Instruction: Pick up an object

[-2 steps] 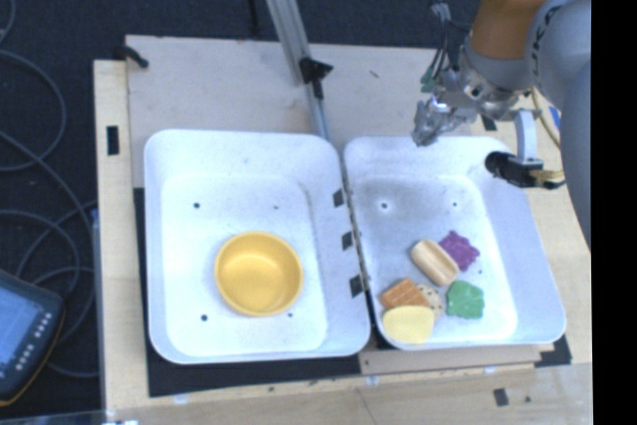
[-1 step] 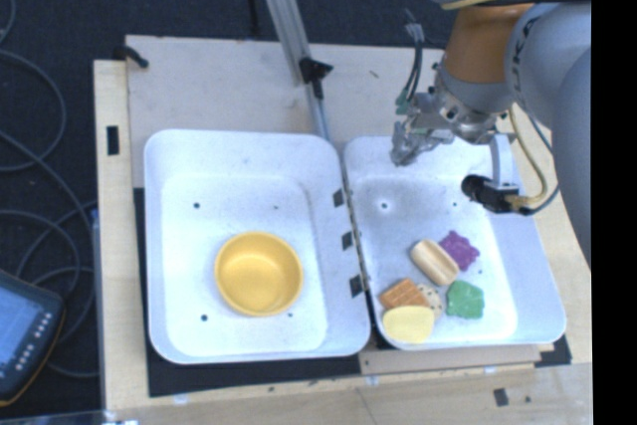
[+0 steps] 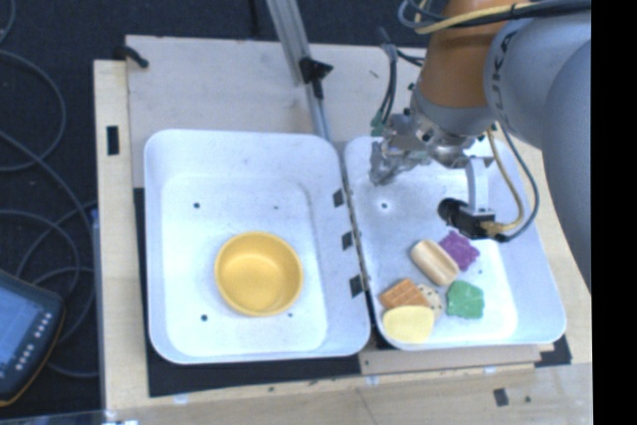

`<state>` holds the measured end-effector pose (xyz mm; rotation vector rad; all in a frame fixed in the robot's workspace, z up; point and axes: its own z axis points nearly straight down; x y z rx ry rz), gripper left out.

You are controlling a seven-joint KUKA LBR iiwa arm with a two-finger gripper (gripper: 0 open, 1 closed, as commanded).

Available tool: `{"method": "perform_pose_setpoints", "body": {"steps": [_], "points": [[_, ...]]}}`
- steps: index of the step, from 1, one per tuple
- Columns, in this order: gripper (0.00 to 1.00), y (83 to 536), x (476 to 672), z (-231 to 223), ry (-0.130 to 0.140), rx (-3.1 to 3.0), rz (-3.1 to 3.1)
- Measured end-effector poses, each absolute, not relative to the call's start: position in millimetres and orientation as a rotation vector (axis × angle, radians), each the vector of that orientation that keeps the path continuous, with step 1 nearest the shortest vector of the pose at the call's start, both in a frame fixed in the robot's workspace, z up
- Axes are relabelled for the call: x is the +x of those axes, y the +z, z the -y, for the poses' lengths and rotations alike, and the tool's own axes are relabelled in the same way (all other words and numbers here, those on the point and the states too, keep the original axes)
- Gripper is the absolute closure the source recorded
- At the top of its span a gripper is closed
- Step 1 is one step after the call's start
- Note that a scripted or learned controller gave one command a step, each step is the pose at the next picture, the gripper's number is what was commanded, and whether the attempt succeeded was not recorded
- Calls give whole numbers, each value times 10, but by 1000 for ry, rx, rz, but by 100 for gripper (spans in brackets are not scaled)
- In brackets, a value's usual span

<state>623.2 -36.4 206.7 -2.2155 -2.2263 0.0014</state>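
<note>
Yellow piece (image 3: 409,323), green piece (image 3: 465,300) lie near claw (image 3: 383,170).

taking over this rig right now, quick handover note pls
Gripper: hovering over the far left part of the right bin, nothing seen between its fingers; open or shut is not clear.
Right bin holds a bread roll, purple piece, green piece, yellow piece and an orange-brown piece, clustered at the near end.
Left bin holds a yellow bowl.
Done: nothing picked yet.
Left: descend on one object, grasp, lift.
</note>
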Motion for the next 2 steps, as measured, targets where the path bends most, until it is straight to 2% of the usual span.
{"method": "perform_pose_setpoints", "body": {"steps": [1, 2], "points": [[100, 2235, 5965, -152, -4, -2211, 2229], [100, 2193, 5704, -561, 0, -2213, 2228]]}}
